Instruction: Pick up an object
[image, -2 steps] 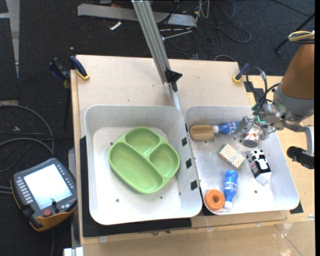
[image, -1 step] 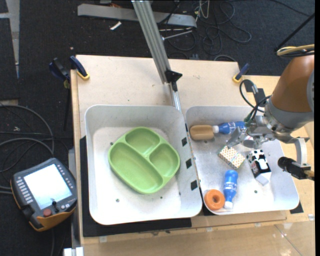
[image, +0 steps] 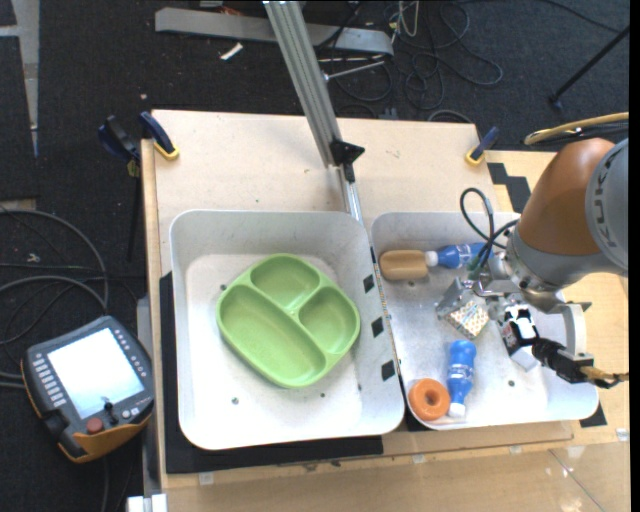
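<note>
Claw (image: 470, 300) low in right bin (image: 560, 400) over speckled packet (image: 468, 318); grip state unclear. Nothing lifted yet.

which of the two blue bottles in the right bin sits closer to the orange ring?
The blue bottle lying near the bin's front edge, beside the orange ring. The other bottle lies farther back, by the brown object.

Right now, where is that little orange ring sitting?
The orange ring lies in the right-hand bin at its near left corner, right beside the lower end of the blue tube and close to the wall between the two bins.
</note>
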